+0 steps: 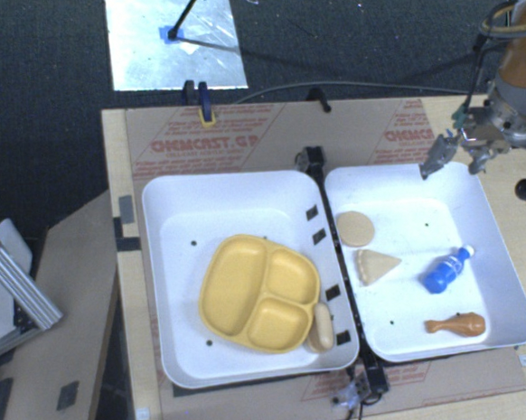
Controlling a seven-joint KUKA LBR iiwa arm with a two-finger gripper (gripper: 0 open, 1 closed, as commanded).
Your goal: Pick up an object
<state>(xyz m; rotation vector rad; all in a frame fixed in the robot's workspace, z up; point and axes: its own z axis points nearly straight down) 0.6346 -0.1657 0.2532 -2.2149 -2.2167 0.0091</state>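
Above right bin's [500, 231] far corner, gripper [453, 156] spread wide, holding nothing, wrist tilted

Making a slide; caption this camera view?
Open gripper above right bin with blue bottle; yellow tray in left bin.

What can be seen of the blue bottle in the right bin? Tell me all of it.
The blue bottle is small and looks like glossy plastic: a deep blue body with a white cap at its upper right end. It lies on its side on the floor of the right bin, slanted so the cap points toward the bin's right wall. Nothing touches it. The pale wedge lies apart to its left, and the brown drumstick-shaped toy lies apart below it. The gripper sits over the bin's far right corner, well away from it.
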